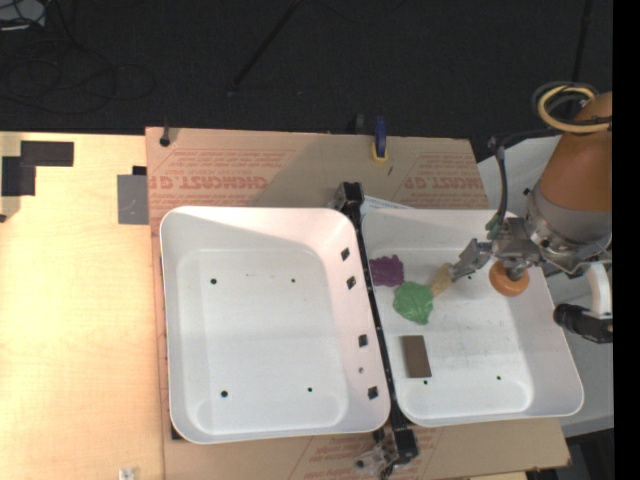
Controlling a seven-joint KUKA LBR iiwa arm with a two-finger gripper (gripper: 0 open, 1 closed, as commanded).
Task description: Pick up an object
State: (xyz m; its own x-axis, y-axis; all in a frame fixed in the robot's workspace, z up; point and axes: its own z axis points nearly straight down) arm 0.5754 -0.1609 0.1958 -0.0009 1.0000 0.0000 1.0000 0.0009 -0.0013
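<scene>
We see two white bins: the left bin [190, 318] and right bin [540, 388], side by side on brown cardboard [250, 173], a blue clamp [380, 138] at its far edge.

A robotics lab is indicated: two bins [190, 268] clamped on a cardboard-covered bench [70, 298], cables [40, 3] behind.

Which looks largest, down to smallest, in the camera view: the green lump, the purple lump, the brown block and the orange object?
1. green lump
2. brown block
3. purple lump and orange object: too alike to rank, and the arm partly hides the orange one.
</scene>
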